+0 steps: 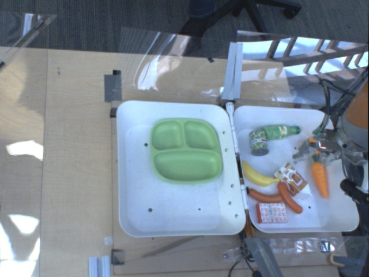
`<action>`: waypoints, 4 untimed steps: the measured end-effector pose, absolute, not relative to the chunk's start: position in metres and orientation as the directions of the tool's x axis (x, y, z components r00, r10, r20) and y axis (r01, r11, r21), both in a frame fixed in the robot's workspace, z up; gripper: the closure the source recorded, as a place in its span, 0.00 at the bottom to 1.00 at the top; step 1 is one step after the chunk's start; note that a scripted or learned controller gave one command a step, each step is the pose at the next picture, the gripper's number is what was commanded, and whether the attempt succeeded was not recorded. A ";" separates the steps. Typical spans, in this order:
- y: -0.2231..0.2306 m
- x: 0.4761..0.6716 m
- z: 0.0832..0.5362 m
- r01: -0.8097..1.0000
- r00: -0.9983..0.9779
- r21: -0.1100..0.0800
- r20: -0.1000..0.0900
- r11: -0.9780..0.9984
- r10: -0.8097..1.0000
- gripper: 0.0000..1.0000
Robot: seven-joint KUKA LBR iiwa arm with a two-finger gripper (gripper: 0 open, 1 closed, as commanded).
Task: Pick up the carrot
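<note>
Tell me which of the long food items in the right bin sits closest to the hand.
The carrot: orange and tapered, it lies directly below the hand by the right wall. The banana and two sausages lie further left.

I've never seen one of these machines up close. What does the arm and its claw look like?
The arm at the right edge is rounded, grey metal with an orange band. Black cables loop beside it. The claw is small, silvery metal with dark parts and an orange detail, too fine to make out in the camera view.
</note>
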State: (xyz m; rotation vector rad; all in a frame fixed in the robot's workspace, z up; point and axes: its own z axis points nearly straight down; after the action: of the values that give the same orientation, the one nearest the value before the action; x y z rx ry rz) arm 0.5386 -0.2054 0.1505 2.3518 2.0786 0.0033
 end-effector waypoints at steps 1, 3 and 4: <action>-0.205 0.539 0.151 0.992 0.123 0.004 0.000 -0.123 0.992 0.00; -0.195 0.489 0.114 0.994 -0.111 0.006 -0.002 0.111 0.994 0.00; -0.106 0.493 0.090 0.969 -0.246 0.018 -0.007 0.246 0.969 0.00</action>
State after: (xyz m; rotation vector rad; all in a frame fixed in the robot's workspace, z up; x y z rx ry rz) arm 0.4932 -0.1065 0.0898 1.9184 2.4667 0.0146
